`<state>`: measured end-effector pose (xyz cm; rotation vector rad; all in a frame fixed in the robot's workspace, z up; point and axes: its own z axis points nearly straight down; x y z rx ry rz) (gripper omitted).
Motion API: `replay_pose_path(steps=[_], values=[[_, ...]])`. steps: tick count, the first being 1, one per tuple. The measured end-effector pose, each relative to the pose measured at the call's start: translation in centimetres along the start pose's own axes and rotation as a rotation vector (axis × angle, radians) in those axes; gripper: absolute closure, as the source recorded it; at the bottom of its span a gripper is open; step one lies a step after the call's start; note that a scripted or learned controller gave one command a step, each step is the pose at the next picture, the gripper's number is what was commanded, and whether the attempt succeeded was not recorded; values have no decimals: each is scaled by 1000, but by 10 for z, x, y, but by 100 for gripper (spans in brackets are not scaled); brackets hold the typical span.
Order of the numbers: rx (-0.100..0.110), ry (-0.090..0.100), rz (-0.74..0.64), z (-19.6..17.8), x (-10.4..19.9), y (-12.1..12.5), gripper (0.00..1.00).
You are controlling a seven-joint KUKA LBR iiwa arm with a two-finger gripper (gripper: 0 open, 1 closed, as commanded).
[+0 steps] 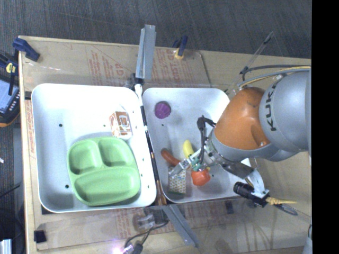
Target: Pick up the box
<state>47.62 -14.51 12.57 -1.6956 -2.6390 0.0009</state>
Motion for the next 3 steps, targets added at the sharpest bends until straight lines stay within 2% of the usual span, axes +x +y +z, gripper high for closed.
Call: replay_pose_path(steps=[1, 2, 3], values=[[2, 1, 387, 35, 16, 7, 0], [4, 1, 380, 25, 16, 7, 100], [-3, -2, 294, -113, 83, 64, 100]])
